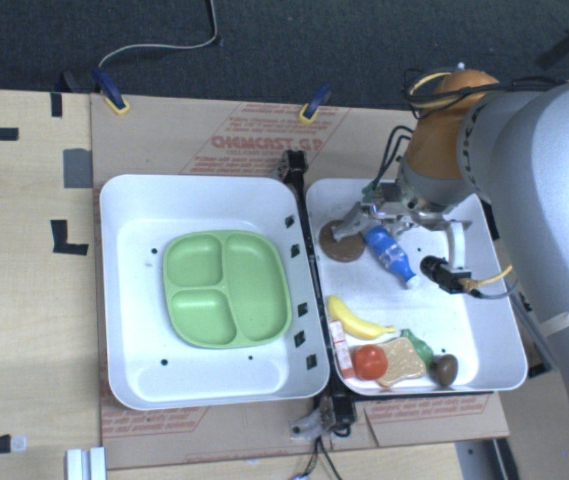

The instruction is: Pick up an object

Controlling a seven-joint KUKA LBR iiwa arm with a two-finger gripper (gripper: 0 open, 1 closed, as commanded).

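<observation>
Two white bins side by side: left bin [124,268] bearing a green divided plate [227,288]; right bin [484,358] bearing a brown disc [342,241], blue bottle [388,253], banana [356,319], tomato [369,361], sandwich [402,361]. Gripper [389,218] low over bottle and disc, finger spread impossible to tell. Likely risk: closing between the two neighbours, nudging the round bottle aside, gripping nothing.
</observation>
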